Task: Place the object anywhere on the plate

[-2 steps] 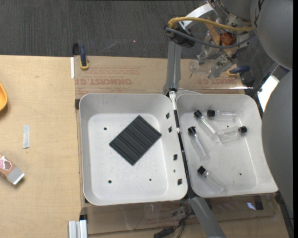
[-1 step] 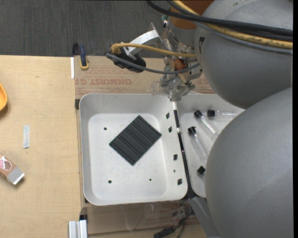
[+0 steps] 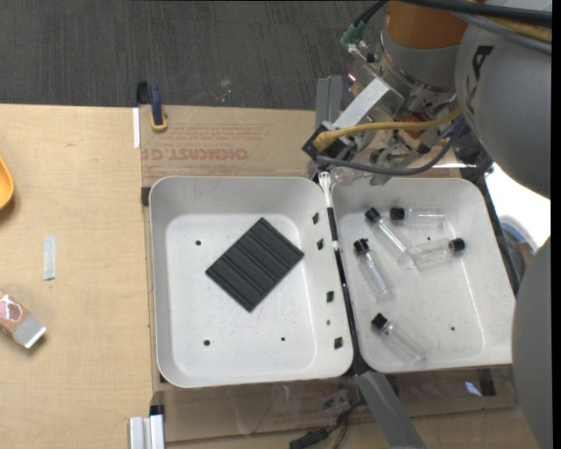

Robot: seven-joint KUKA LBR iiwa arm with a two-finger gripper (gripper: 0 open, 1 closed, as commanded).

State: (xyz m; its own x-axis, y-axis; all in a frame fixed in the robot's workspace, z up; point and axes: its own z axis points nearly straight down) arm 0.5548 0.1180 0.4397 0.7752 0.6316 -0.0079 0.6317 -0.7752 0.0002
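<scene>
Jaws' state impossible to tell; nearest vial (image 3: 384, 227) just below the wrist: descend squarely across its body, then carry left to ridged plate (image 3: 255, 263)

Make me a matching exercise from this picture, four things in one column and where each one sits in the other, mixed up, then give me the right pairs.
Things:
1. dark ribbed plate
2. clear vials with black caps
3. blue-handled clamp
4. orange band of the arm

Places:
A. above the right bin's far edge
B. in the right bin
C. in the left bin
D. at the cardboard sheet's far left corner

Pairs: 1-C, 2-B, 3-D, 4-A
</scene>
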